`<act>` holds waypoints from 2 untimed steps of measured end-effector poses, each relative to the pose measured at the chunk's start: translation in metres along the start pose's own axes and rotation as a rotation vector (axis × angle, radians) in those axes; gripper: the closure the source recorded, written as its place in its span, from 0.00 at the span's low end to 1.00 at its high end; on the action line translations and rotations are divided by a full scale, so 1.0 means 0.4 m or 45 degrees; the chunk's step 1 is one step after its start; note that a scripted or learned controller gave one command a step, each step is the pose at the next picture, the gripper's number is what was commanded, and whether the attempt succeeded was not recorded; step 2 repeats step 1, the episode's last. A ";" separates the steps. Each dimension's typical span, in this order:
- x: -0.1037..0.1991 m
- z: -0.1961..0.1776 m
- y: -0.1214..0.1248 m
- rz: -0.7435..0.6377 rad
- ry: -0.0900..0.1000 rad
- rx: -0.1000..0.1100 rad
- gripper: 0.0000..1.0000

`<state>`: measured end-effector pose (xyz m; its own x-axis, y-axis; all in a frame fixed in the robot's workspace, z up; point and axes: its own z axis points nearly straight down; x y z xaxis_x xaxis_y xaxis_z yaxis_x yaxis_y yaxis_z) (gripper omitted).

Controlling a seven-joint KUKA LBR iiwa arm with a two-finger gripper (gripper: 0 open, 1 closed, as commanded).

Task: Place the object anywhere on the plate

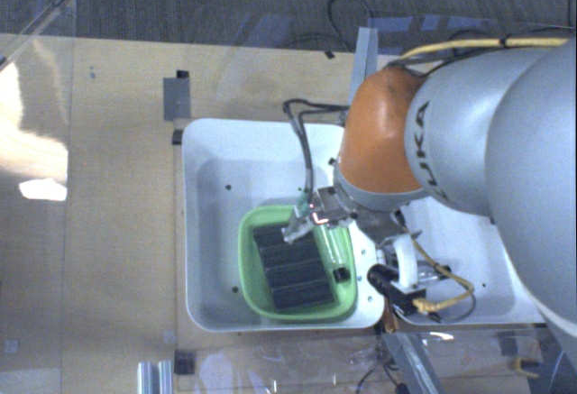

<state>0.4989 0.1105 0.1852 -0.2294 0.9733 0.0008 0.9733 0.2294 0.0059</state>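
Overhead, the grey arm (487,131) reaches in from the right and bends down over the seam between the two white bins. Its broad upper link covers most of the right bin (469,306), and the orange band (383,135) above the wrist sits over the left bin's (203,230) right wall. Below the band the wrist narrows to a grey collar and points down and to the left, ending at the gripper (306,225), which hangs over the upper right part of the green plate (252,239).

That plate, a rounded-square green dish, lies in the lower right part of the left bin, close to the bin's near wall. On it rests a dark, ribbed rectangular object (290,270), set at a slant from upper left to lower right. The gripper's pale metal tip is just above the object's upper end; whether it touches cannot be told.

Black cables (302,126) loop from the wrist up toward the bin's far rim, and a yellow cable (446,288) curls beside a black fitting over the right bin.
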 end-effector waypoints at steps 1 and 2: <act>-0.154 -0.001 0.033 -0.036 -0.002 -0.001 0.00; -0.154 -0.001 0.033 -0.036 -0.002 -0.001 0.00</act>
